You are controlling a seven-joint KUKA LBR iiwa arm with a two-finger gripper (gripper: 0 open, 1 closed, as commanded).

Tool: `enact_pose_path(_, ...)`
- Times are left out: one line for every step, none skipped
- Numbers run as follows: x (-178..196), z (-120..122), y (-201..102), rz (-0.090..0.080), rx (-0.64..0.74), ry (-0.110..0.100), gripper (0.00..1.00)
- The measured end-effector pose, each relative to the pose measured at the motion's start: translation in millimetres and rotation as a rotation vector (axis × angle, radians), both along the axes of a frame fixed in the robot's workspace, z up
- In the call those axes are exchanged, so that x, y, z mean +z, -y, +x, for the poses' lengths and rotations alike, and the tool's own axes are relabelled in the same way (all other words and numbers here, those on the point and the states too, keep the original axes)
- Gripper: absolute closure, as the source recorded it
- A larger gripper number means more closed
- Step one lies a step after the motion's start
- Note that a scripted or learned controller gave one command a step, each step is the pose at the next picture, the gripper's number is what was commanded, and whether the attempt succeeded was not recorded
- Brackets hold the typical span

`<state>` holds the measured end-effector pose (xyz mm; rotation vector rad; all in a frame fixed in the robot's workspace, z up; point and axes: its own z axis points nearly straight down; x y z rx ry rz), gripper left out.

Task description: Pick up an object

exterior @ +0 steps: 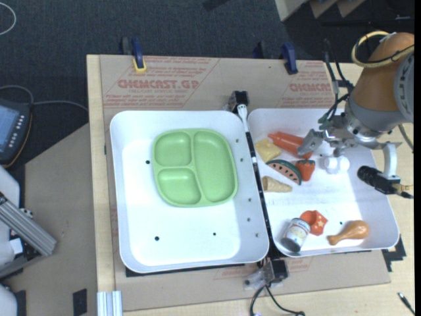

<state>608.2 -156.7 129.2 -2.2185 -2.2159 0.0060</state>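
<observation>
Hovering at the upper right of the frame, the gripper (327, 151) hangs over the right bin (375, 206), and I cannot tell whether it has hold of anything. Left of centre sits the left bin (125, 196) with a green divided plate (195, 166). This looks like the approach step; next it must drop squarely onto one piece, perhaps the nearby watermelon slice (291, 170) or the carrot (286, 140) just above it

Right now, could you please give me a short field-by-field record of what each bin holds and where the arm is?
left bin: green divided plate
right bin: carrot, watermelon slice, yellow wedge, can, red piece, drumstick
arm: reaches over the right bin's far side
gripper: above the bin floor, right of the carrot
jaws: state unclear
</observation>
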Motion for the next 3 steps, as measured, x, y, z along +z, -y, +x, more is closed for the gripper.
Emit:
enact_pose_path(-47.4,-0.7,-0.9,0.0,0.001,0.002,0.0)
enact_pose_path(-33.4,0.9,-0.3,-0.002,0.001,0.009,1.0)
enact_pose_path(31.3,1.7,-0.5,-0.004,0.002,0.014,1.0)
